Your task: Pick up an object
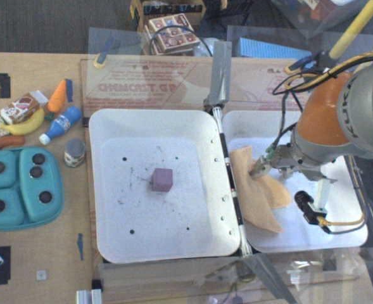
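Note:
A small purple cube [162,180] lies near the middle of the left bin [110,132]. In the right bin [262,124] lies a tan, floppy cloth-like piece [256,192], spread along the bin's left side. My gripper [260,168] reaches in from the right and is down at the upper part of this tan piece, touching or just over it. The wrist and orange band hide the bin's right half.
Toys lie on the bench to the left: a teal tray [18,185], a banana [23,125], a carrot [58,96], a blue bottle [61,125] and a small can [75,152]. A cardboard box [167,14] stands behind the bins.

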